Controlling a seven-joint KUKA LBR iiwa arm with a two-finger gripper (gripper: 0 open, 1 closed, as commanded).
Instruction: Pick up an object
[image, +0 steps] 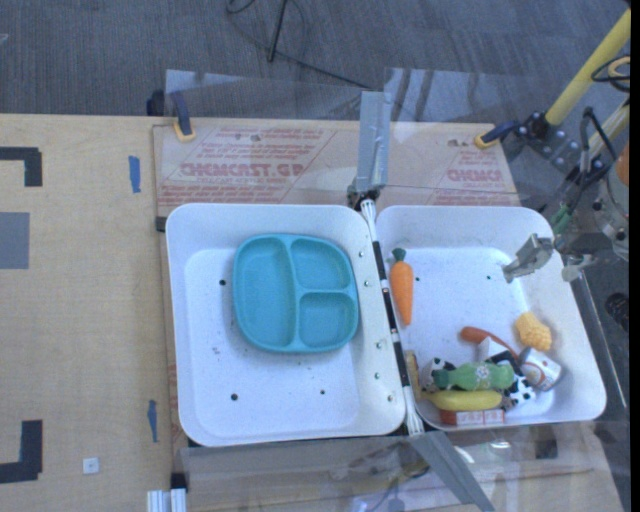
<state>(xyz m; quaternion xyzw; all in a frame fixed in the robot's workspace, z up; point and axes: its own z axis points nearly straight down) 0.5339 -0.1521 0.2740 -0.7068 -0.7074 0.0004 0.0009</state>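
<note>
Objects for picking: where do they lie?

– All in the right bin (460, 235), most of them heaped in its near corner. Start with the biggest thing, though: the wooden table (80, 300), which carries blue and black tape marks on its left part. A printed cardboard sheet (250, 165) lies on it behind the bins.

– And the bins themselves?

– Two shallow white ones, touching side by side. The left bin (190, 330) holds a teal plate (296, 292) with three compartments, lying flat a little behind its middle.

– Where is the gripper?

– The gripper (527, 257) shows over the right bin's far right part, above bare white floor and near the right wall. Whether the jaws are open or closed I cannot tell, and nothing visible sits between them.

– Now the objects, by size.

– An orange carrot (402, 288) with a green top lies alone just beside the wall shared by the bins, its green end pointing away from the camera. A yellow banana (466, 400) lies along the near wall. A green soft toy (475, 376) rests just behind it, touching. A yellow knobbly piece (533, 330), perhaps corn, sits near the right wall, below the gripper and apart from it. A small white cup-like item (540, 370) lies at the heap's right end. A thin red-orange piece (480, 335) lies behind the heap.
</note>
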